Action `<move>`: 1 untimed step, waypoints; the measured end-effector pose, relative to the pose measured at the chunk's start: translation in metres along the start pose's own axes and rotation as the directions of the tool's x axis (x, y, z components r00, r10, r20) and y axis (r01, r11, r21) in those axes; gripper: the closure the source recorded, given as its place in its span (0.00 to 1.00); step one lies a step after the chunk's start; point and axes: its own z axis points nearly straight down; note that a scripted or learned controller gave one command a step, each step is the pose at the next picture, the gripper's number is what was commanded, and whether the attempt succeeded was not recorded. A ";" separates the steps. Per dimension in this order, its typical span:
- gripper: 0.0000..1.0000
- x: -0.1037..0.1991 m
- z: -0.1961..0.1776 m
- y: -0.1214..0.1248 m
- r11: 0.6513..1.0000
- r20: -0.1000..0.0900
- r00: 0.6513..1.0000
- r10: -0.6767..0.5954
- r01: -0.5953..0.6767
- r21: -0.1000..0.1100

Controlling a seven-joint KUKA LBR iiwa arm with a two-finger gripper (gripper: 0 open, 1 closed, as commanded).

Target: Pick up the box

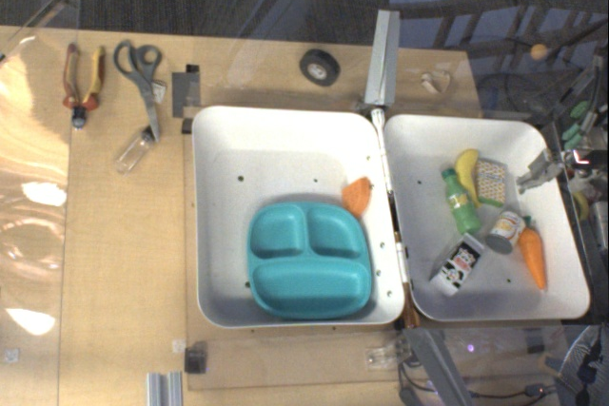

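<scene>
A small white box (pixel 458 263) with black and red print lies tilted in the right bin (pixel 419 204), near its front left. A beige patterned box (pixel 491 182) lies further back, beside a yellow banana (pixel 465 168). My gripper (pixel 540 171) shows as a grey shape at the bin's right rim. It is to the right of the beige box, apart from it and well away from the white box. Nothing is visibly held.
The right bin also holds a green bottle (pixel 461 202), a small can (pixel 504 231) and a carrot (pixel 532 257). The left bin (pixel 228 204) holds a teal divided tray (pixel 309 259) and an orange piece (pixel 357 196). Scissors (pixel 143 76), pliers (pixel 81 81) and a tape roll (pixel 320 67) lie on the bench.
</scene>
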 end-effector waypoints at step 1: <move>0.00 -0.006 0.051 0.047 0.996 -0.001 0.996 0.089 -0.089 0.000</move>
